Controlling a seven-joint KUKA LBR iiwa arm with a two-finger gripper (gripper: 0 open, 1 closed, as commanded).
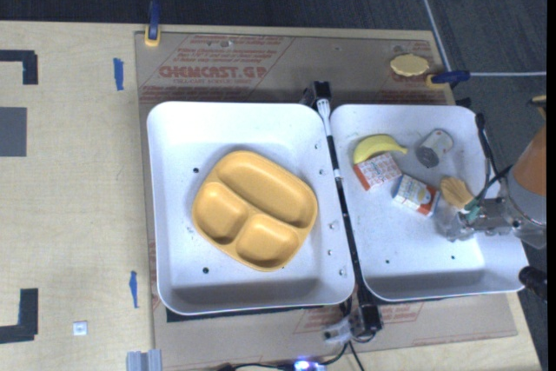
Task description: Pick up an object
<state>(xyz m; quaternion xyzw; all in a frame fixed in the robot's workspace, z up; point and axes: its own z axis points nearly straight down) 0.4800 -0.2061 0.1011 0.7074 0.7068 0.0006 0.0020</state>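
Yellow and three-welled, a tray lay alone in the left bin. In the right bin sat a banana at the far left, two small cartons just beside it, a grey disc and a tan block. The tool hung low at the bin's right side, next to the block; whether it was wide or narrow I could not tell.

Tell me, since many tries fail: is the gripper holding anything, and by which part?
It cannot be told. The gripper is low at the right bin's right side, near a tan object, with nothing seen between its fingers.
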